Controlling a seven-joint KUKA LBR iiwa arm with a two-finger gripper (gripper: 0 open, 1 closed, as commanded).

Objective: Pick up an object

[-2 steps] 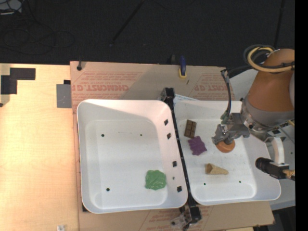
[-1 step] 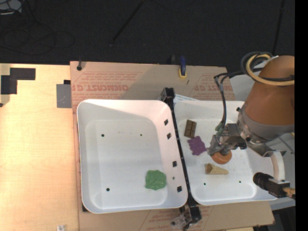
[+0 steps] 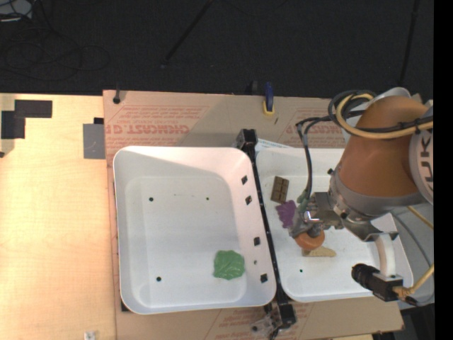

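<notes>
Pale plywood bench (image 3: 49, 218) — carries flat brown printed cardboard sheet (image 3: 184, 115); two shallow white plastic bins (image 3: 131, 225) side by side on it.

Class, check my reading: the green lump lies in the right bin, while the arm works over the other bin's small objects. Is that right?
Not quite. The camera view shows the green lump in the left bin; the arm's gripper works over the right bin.

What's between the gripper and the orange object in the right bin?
Nothing visible. The gripper sits directly over the orange object, apparently touching it. The purple object lies to its left and the tan piece below-right, both off to the side.
</notes>
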